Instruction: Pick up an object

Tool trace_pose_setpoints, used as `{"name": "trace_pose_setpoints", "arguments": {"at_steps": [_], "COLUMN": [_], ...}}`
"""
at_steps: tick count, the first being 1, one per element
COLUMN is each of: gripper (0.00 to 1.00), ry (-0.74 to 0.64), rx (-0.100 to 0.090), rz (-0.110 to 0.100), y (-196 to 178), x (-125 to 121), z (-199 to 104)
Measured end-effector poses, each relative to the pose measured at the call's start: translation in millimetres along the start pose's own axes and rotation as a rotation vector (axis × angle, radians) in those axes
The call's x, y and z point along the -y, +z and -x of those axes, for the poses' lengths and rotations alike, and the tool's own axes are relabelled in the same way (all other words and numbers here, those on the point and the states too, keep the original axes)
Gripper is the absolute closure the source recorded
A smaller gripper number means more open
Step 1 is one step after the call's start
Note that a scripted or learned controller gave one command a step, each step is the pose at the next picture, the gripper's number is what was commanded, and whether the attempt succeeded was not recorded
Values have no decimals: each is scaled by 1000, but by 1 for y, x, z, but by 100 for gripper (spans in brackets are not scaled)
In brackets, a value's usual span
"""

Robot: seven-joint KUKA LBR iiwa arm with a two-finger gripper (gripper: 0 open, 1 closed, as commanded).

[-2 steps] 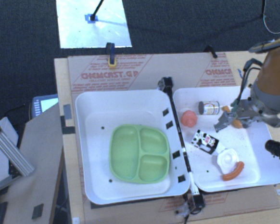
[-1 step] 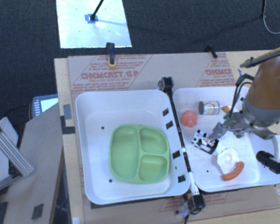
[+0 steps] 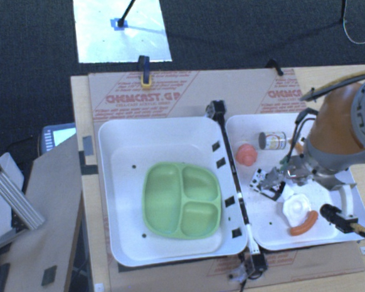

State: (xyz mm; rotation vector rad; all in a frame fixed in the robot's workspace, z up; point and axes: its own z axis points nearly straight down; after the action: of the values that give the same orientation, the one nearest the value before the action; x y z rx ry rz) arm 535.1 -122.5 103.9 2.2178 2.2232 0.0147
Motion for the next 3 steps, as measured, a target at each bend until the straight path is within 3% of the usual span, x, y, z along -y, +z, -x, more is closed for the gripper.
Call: {"name": "trace_pose_setpoints", "arguments": {"at_steps": [1, 2, 3], "gripper": [0, 100, 100], "ry": [2, 2, -1], "rx": [6, 9, 8], "rz": [9, 23, -2], "y": [-1, -14, -61], "x": [-3, -8, -5], "z": [1, 1, 8]}}
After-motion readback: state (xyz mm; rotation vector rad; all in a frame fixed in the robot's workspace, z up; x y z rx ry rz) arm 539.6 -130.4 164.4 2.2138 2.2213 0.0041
